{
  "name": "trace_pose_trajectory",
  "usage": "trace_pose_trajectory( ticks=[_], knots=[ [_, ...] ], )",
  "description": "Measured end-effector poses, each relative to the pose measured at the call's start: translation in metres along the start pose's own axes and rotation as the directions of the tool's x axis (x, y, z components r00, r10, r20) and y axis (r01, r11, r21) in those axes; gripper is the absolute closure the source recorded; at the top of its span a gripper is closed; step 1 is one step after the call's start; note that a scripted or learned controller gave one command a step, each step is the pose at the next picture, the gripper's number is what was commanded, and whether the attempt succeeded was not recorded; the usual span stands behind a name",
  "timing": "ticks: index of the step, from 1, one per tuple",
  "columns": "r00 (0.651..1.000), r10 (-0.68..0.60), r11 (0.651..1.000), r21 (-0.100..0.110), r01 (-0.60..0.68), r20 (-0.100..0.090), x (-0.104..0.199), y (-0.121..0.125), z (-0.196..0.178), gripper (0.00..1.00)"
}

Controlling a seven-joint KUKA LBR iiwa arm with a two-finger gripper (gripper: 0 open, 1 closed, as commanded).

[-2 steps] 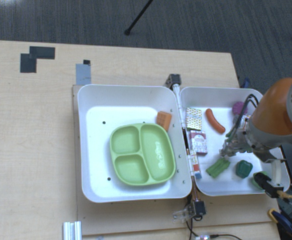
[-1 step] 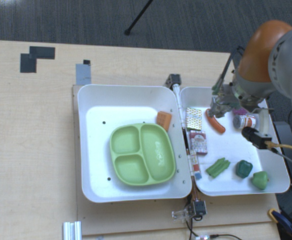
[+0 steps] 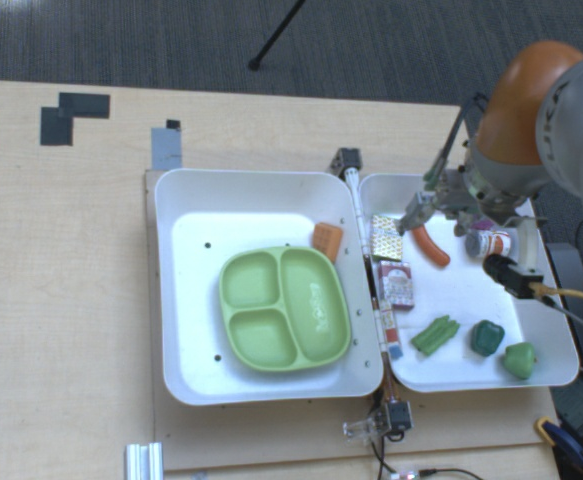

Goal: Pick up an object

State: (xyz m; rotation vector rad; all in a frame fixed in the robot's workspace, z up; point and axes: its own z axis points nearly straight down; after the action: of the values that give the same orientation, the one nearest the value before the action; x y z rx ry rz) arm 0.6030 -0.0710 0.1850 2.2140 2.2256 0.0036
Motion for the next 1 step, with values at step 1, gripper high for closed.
trace_pose_trajectory(
  ticks=[1],
  knots=[
    [1.0,0.002,1.0,-0.009,-0.002,0.002,-0.032,-0.0341,0.0873,0.0]
  ],
)
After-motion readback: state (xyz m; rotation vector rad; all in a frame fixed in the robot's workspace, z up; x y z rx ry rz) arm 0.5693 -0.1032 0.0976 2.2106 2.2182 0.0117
